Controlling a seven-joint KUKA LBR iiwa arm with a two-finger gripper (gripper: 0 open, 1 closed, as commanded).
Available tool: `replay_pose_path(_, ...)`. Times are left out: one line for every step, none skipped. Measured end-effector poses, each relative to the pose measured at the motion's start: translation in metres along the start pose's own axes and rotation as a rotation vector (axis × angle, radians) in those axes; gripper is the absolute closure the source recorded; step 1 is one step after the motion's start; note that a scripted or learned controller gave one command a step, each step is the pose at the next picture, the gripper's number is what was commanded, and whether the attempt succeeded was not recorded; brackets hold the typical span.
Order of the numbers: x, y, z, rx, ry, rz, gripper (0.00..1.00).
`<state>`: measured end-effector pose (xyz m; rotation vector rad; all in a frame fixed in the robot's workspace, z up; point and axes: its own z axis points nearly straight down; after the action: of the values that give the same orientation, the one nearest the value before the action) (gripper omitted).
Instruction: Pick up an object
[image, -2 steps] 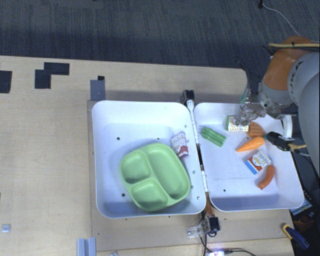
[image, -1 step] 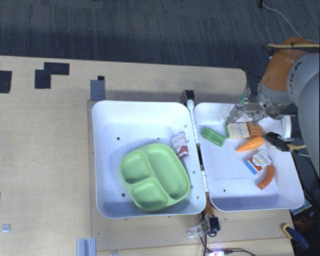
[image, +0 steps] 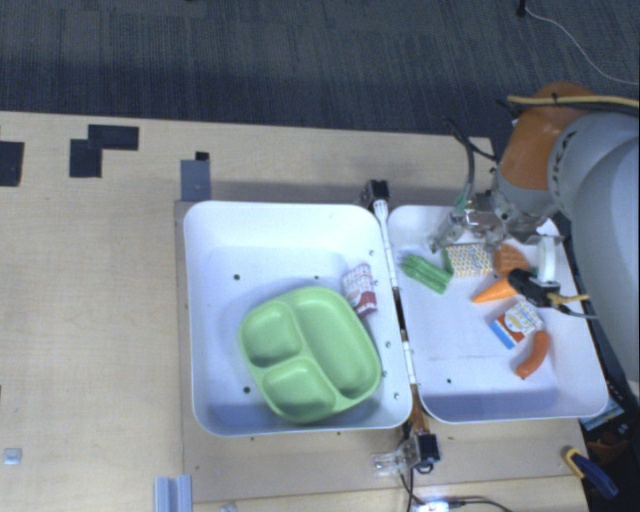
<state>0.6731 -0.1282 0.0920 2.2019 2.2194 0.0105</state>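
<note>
Flat speckled yellow block (image: 468, 260) just below metal two-finger gripper (image: 468, 232), finger state unclear, grey orange-banded arm (image: 560, 160) reaching from right over right white bin (image: 500, 400)

Right bin (image: 560, 395), a scatter of small pieces: a green block (image: 426, 272) tilted at ten o'clock, a speckled yellow square (image: 468, 261) just beside it near twelve. An orange carrot-like wedge (image: 492, 292) at centre, a small printed card (image: 516, 322) at four o'clock, an orange sausage (image: 532, 354) slanting below it.

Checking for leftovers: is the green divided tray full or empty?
Empty: the green tray shows three bare compartments, lying flat in the left bin.
</note>
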Motion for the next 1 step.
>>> replay_pose_path(0.0008, 0.0026, -0.0128, -0.008, -0.001, -0.005, 1.00)
